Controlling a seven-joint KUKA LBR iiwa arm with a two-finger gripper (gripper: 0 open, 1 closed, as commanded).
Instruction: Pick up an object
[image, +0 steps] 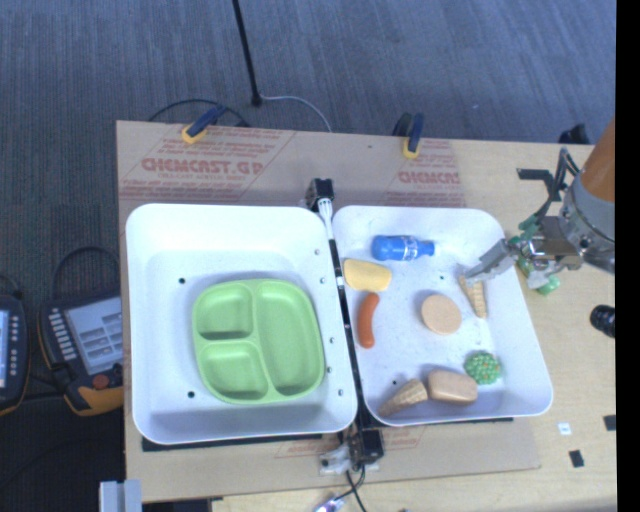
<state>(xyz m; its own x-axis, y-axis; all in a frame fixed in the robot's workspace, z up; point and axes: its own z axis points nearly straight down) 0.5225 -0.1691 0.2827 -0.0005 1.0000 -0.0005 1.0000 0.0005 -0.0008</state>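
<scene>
Overhead, gripper (497, 258) above right bin (520, 300)

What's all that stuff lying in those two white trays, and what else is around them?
left bin: 1, white, left half of the bench
divided plate: 1, green, in the left bin
right bin: 1, white, beside the left bin
bottle: 1, blue, top of the right bin
cheese wedge: 1, yellow, upper left of the right bin
sausage: 1, orange-red, below the cheese wedge
round cookie: 1, tan, middle
cones: 2, tan, one right of the cookie, one at the bottom
bread roll: 1, tan, bottom
broccoli: 1, green, lower right
clamps: 2, yellow-blue, back edge of the bench
gripper: 1, grey, over the right bin's right rim
</scene>
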